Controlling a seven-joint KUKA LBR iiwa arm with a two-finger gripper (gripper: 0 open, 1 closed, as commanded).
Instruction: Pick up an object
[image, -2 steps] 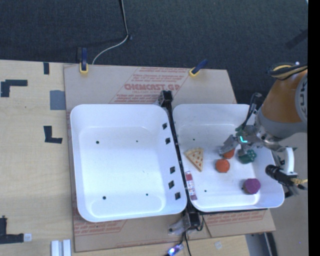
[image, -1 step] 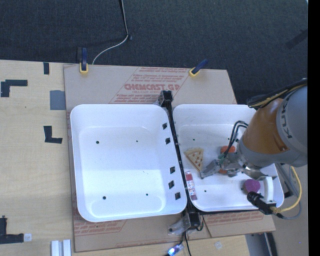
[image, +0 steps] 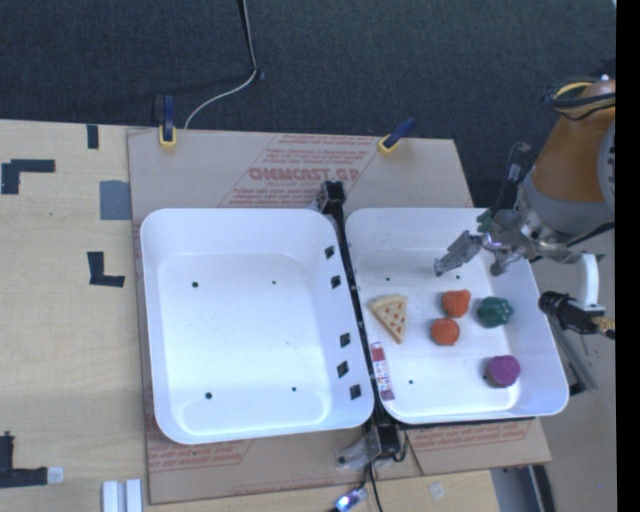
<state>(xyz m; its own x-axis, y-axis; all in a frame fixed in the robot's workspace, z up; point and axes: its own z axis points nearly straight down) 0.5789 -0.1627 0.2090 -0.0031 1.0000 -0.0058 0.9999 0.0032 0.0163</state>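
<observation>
- Two shallow white bins are set side by side on the worktop (image: 60, 300), which keeps every candidate within one reach of the arm; the left bin (image: 240, 320) lies at the centre of the frame, the right bin (image: 410, 250) to the right of it.
- Five small things are seen scattered on the floor of the right bin, each apart from the others so that a single one can be taken: a wedge-shaped yellow piece (image: 390, 316) near the dividing wall, two orange pieces (image: 455, 302) (image: 445, 331) at the middle, a green piece (image: 493, 312) to their right, and a purple piece (image: 502, 371) at the lower right.
- A small striped stick (image: 379, 368) is laid along the inner wall at the lower part of the right bin.
- The claw (image: 478, 255) is held above the upper right part of the right bin, over bare floor, just up-frame of the orange and green pieces.
- Its two fingers are seen spread, with nothing between them; no object is gripped.
- By this placing, a descent toward the upper orange piece or the green piece is judged the likeliest step, with the pick not yet begun.
</observation>
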